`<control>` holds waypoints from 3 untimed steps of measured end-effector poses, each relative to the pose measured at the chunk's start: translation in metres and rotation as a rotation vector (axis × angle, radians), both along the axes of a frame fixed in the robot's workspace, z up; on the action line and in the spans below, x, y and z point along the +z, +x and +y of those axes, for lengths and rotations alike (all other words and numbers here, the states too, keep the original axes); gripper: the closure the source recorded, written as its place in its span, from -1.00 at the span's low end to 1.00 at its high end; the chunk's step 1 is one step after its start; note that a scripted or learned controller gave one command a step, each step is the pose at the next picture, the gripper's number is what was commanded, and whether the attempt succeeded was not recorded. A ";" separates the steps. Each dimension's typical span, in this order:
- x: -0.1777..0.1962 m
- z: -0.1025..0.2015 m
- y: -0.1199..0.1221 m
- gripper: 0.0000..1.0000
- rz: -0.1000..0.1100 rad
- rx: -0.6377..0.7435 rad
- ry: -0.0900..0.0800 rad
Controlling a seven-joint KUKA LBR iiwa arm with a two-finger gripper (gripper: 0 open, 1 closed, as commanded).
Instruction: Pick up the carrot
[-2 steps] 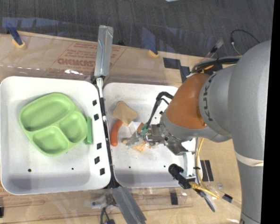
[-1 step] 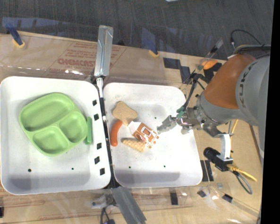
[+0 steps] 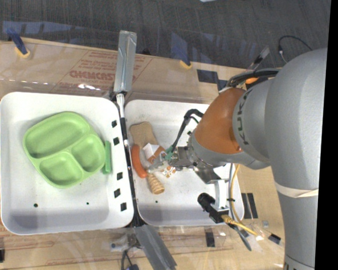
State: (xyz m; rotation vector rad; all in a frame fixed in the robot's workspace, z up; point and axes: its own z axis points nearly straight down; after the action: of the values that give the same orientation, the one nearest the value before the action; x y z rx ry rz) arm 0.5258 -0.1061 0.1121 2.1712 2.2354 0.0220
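The carrot [image 3: 137,161], a short orange stick, lies near the left wall of the right bin [image 3: 175,217], pointing toward the bin's front. My gripper [image 3: 168,161] hangs low over the bin just right of the carrot, over a small cluster of items. It is partly hidden by the wrist and its orange band [image 3: 218,126]. Nothing shows the carrot between its fingers.
A brown bread-like piece [image 3: 141,133] lies behind the carrot, and a tan ridged cone [image 3: 156,185] lies in front of it. A small red and white item [image 3: 151,153] sits between carrot and gripper. The left bin [image 3: 16,208] holds a green divided plate [image 3: 65,148].
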 end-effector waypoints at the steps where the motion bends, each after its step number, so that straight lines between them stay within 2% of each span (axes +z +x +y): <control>1: 0.096 -0.012 0.107 -1.00 0.027 -0.259 0.011; 2: 0.031 0.004 0.128 -1.00 0.031 -0.761 0.017; 3: 0.078 -0.029 0.125 -1.00 0.025 -0.969 0.020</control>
State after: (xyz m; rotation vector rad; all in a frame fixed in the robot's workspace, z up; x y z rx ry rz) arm 0.6506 -0.1352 0.1898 2.9885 0.9755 -0.0040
